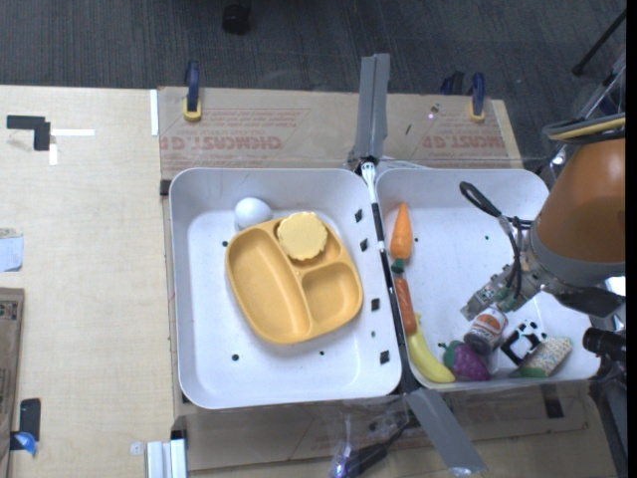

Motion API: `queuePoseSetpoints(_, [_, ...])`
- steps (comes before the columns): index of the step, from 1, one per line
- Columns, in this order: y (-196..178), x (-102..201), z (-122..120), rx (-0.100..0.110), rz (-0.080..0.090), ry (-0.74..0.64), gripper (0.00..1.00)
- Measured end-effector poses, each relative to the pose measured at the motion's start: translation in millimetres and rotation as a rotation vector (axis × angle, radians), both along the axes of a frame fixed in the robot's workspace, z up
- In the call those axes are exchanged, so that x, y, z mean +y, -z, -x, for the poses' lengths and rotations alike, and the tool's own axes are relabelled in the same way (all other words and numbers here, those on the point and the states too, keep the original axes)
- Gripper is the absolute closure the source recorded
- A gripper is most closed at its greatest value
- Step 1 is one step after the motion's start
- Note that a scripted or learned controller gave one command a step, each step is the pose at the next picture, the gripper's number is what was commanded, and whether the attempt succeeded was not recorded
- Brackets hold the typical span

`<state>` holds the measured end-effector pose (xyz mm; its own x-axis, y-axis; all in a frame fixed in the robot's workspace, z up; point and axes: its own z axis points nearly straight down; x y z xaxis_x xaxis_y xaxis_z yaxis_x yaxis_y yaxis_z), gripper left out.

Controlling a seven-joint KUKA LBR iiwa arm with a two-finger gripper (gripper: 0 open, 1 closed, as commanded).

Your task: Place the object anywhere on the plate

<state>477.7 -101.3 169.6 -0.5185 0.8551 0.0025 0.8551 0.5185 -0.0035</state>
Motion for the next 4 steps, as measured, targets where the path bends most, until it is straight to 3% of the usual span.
queuePoseSetpoints(1, [-20, 59, -1, -0.002, 0.001, 0.116, 1.00])
queuePoseSetpoints(2, [-20, 59, -1, -0.002, 0.001, 0.117, 0.00])
queuePoseSetpoints(3, [-20, 37, 0, -0.001, 0.001, 0.150, 0.00])
queuePoseSetpoints(4, [-171, 31, -8, -0.003, 0.003, 0.040, 0.00])
